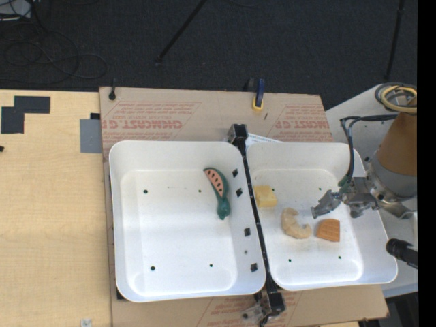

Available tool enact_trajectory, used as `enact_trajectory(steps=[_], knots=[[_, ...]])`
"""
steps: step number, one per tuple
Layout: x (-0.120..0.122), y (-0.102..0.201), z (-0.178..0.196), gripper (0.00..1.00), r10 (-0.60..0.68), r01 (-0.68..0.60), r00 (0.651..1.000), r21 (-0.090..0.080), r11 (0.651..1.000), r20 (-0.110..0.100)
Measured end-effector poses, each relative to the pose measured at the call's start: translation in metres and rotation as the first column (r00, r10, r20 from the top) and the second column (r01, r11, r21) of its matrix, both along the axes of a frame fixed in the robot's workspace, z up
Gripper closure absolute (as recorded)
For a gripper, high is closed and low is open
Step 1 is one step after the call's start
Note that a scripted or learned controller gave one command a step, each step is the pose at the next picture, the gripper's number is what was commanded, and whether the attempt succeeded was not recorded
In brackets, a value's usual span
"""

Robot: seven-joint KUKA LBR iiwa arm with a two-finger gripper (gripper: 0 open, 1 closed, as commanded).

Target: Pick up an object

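Two shallow white bins side by side on a cardboard sheet (170,114), joined along a black clamp strip (248,210).

In the left bin (126,251): a watermelon-slice toy (216,191), green rind with a red face, lying near the right wall, well apart from everything else.

In the right bin (368,268): a yellow block (265,196) close to the dividing wall; a pale beige lump (294,223) toward the middle; an orange wedge (328,230) just right of the lump, near it but apart.

Gripper (330,204) reaching in from the right, low over the right bin, metal fingertips pointing left. Fingers slightly parted, nothing visible between them. Orange wedge directly below the fingertips in the view, just beside them; touching or not, cannot tell. Beige lump down and to the left of the fingertips, near. Yellow block farther left, at about the fingertips' height in the view, well apart.

Grey wrist and orange band (398,145) at the right edge, above the bin's right wall. A blue and yellow clamp (258,95) on the cardboard's far edge.
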State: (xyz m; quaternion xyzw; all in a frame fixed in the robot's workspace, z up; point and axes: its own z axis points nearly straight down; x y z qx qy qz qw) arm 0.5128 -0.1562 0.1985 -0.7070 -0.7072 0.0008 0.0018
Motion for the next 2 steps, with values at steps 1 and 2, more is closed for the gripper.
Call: enact_trajectory(steps=[1,2], knots=[[-0.02,0.059,-0.115,0.0,0.002,-0.002,1.0,-0.001,1.0,0.001],[0.04,0.076,-0.111,0.0,0.003,-0.003,1.0,-0.001,1.0,0.005]])
